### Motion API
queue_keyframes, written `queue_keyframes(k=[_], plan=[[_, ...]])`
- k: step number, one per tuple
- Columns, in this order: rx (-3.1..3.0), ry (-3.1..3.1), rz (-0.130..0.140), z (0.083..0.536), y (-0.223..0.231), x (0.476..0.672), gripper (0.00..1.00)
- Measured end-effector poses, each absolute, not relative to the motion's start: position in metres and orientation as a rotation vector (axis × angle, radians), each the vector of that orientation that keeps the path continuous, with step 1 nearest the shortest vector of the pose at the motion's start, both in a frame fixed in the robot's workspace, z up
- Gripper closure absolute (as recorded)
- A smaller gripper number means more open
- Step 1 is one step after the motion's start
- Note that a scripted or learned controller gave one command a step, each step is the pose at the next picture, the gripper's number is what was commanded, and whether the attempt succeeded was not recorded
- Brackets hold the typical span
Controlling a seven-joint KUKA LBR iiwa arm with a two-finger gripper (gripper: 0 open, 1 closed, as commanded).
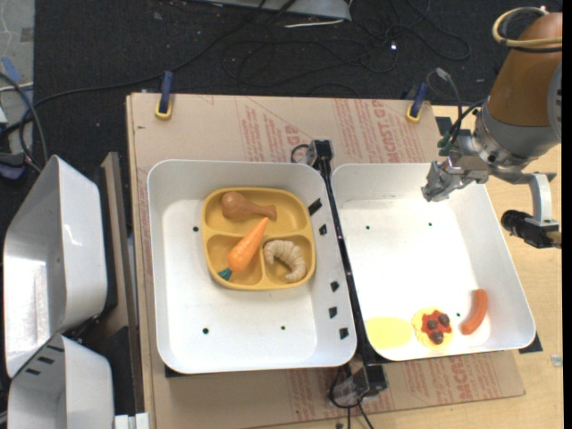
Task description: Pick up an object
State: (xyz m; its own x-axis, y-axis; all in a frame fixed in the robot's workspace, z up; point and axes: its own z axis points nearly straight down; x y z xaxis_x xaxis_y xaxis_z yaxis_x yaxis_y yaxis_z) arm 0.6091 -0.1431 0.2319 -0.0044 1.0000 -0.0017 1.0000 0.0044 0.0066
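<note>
your gripper (441, 184) is hovering over the right bin's (500, 239) upper right; i cannot tell its jaw state. the sausage (474, 312) is lying lower right, likely light, rigid, slick plastic—you're best pinching across its middle.

Both white bins, the left bin (179, 311) and the right bin (500, 266), looked like smooth, faintly glossy plastic. The yellow tray (212, 217) had a matt plastic finish. The bench (259, 123) was covered in matt brown cardboard with red print. The claw (440, 186) looked like dull grey metal.
</note>
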Motion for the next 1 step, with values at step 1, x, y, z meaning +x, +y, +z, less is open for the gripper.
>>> queue_keyframes(k=[1], plan=[[2.217, 2.224, 0.001, 0.2337, -0.143, 0.6097, 1.0]])
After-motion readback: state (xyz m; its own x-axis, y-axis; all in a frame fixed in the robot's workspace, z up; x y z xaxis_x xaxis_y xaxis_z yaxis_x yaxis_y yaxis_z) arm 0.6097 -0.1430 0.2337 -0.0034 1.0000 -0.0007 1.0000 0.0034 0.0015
